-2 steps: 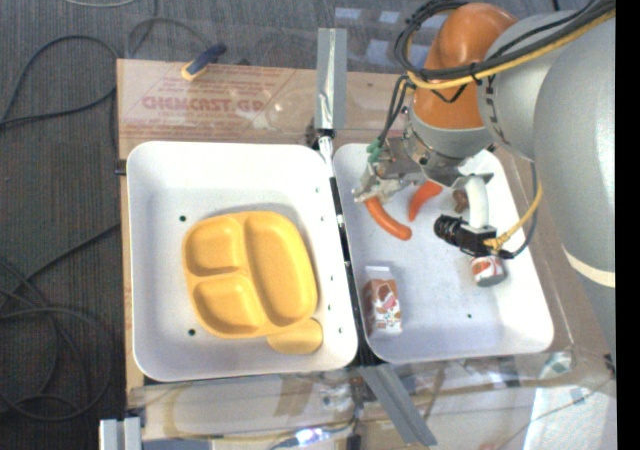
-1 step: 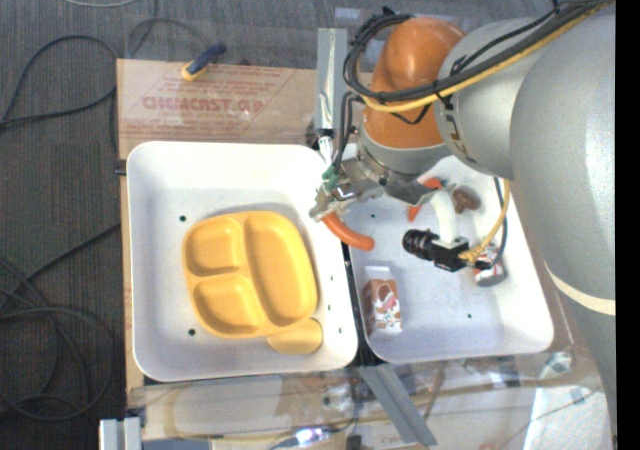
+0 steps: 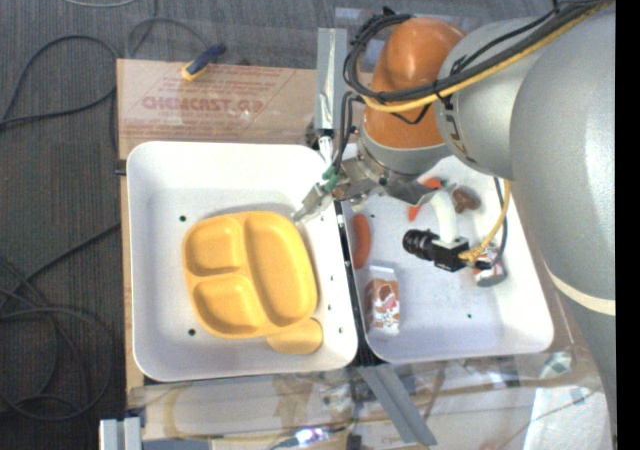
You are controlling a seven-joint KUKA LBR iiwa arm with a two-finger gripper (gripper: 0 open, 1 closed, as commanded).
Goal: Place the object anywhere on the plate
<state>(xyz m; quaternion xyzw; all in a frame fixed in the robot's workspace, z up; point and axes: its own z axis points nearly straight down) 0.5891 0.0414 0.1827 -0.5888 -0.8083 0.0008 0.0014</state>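
A yellow plate (image 3: 250,273) with three compartments lies in the left bin (image 3: 160,188). A yellow rounded object (image 3: 297,338) rests against the plate's near right corner. My gripper (image 3: 322,193) hangs over the divide between the two bins, just past the plate's far right corner. Its tip points down-left toward the plate. A small green bit shows at the gripper, and I cannot tell whether it is held. An orange sausage-like object (image 3: 360,238) lies in the right bin (image 3: 500,323) beside the divide, just below the gripper.
A small brown-and-white packet (image 3: 384,304) lies in the right bin near its front. A brown lump (image 3: 465,200) and an orange-and-white piece (image 3: 424,200) sit further back, partly under the arm. A cardboard sheet (image 3: 210,103) lies behind the left bin.
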